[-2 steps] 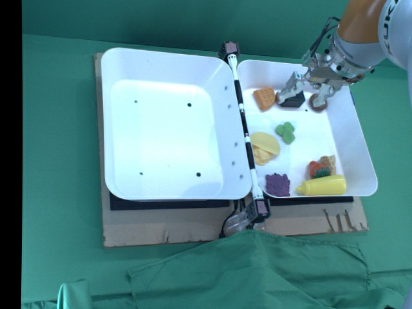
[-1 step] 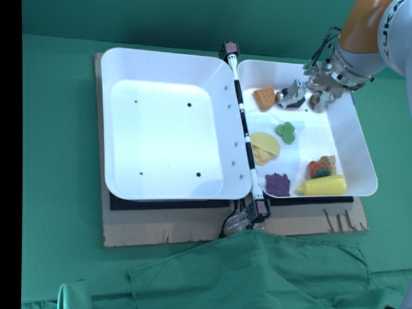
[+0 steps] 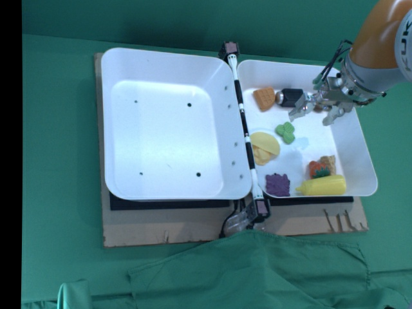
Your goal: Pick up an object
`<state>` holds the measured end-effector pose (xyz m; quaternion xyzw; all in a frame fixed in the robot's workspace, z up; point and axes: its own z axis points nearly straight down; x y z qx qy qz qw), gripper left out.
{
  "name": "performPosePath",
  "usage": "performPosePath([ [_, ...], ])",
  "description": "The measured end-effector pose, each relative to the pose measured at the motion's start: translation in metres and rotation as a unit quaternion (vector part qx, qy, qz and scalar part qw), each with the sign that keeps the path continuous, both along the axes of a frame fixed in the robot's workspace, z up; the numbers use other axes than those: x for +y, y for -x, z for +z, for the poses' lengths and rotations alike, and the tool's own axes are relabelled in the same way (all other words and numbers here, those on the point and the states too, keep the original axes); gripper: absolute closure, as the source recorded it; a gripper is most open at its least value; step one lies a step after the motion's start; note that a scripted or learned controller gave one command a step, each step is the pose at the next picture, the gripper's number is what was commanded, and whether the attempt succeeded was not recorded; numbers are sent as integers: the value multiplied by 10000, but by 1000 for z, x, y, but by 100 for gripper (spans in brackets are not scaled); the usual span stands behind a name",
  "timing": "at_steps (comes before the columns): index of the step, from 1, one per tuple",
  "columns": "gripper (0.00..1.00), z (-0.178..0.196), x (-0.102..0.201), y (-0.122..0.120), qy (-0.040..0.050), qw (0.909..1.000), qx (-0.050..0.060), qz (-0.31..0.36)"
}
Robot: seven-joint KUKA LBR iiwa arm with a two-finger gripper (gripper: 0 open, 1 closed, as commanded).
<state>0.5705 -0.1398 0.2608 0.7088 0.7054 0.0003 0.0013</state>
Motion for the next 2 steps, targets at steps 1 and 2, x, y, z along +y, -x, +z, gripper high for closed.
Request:
performPosePath([
  [1, 0, -67, 45, -21, -8, 10000, 16, 27],
  [2, 0, 41, 49, -6, 5, 10000, -70, 16],
])
